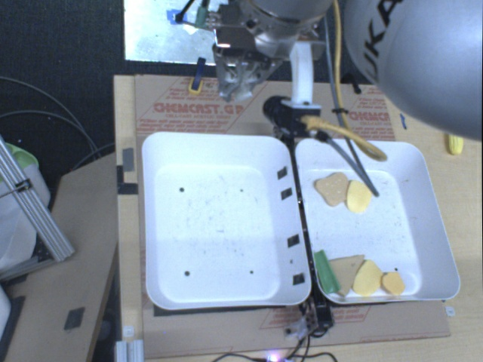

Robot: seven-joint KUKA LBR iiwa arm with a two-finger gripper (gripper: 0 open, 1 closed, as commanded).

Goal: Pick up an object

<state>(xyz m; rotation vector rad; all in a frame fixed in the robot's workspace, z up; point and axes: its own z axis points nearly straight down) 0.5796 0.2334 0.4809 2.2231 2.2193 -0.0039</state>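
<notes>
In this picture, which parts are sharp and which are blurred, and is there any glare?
In the camera view, the two shallow white bins and the flat yellow and tan pieces in the right one are fairly sharp. The large grey arm at the top right is near the lens and soft. The claw is blurred. A bright pale panel at the top left is washed out by glare.

Grey arm (423,44) raised high; jaws (240,78) pointing down.

My own arm (407,44) runs off the top and right edges. My gripper (240,81) is blurred; its fingers can't be made out.
</notes>
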